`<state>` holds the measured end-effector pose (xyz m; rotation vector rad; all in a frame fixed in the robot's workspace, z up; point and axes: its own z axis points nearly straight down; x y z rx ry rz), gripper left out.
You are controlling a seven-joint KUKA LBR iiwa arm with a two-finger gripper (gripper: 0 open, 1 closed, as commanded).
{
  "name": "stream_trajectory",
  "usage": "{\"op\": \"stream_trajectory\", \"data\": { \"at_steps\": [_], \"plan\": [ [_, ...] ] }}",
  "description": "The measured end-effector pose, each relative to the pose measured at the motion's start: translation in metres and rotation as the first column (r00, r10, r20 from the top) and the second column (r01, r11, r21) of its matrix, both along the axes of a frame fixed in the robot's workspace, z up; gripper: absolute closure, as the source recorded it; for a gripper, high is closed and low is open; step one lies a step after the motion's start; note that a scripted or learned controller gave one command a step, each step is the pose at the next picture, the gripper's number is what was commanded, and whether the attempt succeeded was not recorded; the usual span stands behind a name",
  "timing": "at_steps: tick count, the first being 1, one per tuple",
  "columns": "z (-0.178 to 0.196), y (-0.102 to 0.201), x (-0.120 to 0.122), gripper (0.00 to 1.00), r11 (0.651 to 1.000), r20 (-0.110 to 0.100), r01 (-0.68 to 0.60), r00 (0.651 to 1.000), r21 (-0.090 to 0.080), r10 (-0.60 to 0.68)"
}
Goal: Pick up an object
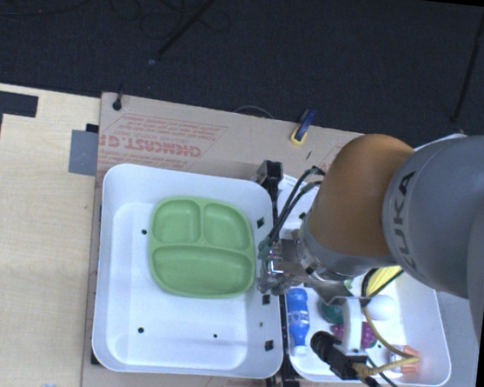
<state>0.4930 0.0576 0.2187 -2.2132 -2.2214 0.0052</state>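
A green divided plate (pixel 201 247) lies in the left white bin (pixel 121 322). The right bin (pixel 434 343) holds a blue bottle (pixel 297 319) near its left wall, a teal thing (pixel 331 312), a purple thing (pixel 366 336), a white ball-like thing (pixel 383 307), a yellow thing (pixel 380 281) and an orange thing (pixel 408 361). The grey arm with its orange band (pixel 355 202) hangs over the right bin. My gripper (pixel 275 269) sits low at the wall between the two bins, just above the blue bottle. The wrist covers much of the right bin.
The bins rest on a cardboard sheet (pixel 170 140) on a wooden bench (pixel 18 231). A blue and yellow clip (pixel 302 127) sits at the sheet's far edge. Dark rectangles (pixel 81 149) mark the bench at the left.
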Motion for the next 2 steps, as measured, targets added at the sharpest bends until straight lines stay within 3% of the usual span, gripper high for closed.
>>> {"op": "stream_trajectory", "data": {
  "at_steps": [1, 2],
  "plan": [
    [0.019, 0.015, -0.009, 1.0, 1.0, 0.005, 0.003, 1.0, -0.001, -0.003],
    [-0.002, 0.014, -0.016, 1.0, 1.0, 0.001, 0.004, 1.0, -0.002, -0.004]
  ]
}}
